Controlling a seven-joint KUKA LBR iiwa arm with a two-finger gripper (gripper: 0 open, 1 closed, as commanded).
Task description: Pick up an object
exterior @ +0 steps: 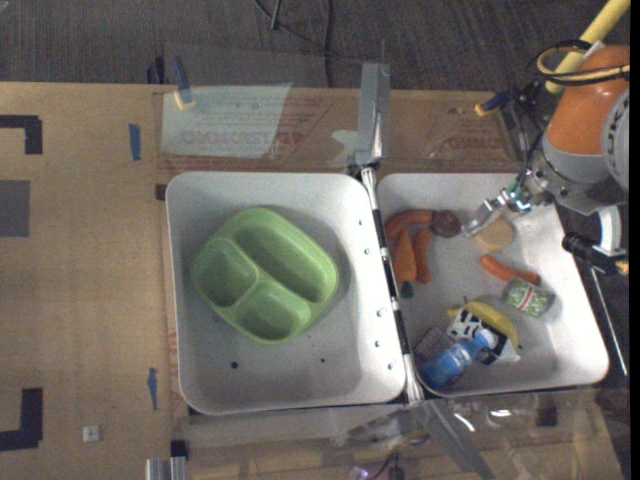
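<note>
Camera view looks down on two white bins side by side, with the arm (590, 118) coming in from three o'clock and its gripper (497, 211) low over the upper part of the right bin (580, 358). The gripper sits right at a pale tan, rounded object (495, 235), which lies just at its six o'clock side and seems to touch the tip; whether the fingers are apart or together, I cannot tell, since they are small and blurred against the white floor. Nothing shows as clearly clamped or lifted, so I judge the pick not yet done: the approach looks complete or nearly so, and the closing, the grip and the lift all remain. The tan object rests on the bin floor at about twelve o'clock of the right bin, with a dark round piece (447, 224) just beside it at nine o'clock and orange carrot-like pieces (406, 248) further toward nine. At its five o'clock lies another orange piece (508, 269), then a small green can (527, 297); toward six o'clock, near the bottom edge, are a banana (492, 318) and a blue bottle (452, 359), close together. The left bin (200, 378) holds a green divided plate (265, 273), well apart from the gripper and likely no part of this attempt.
</note>
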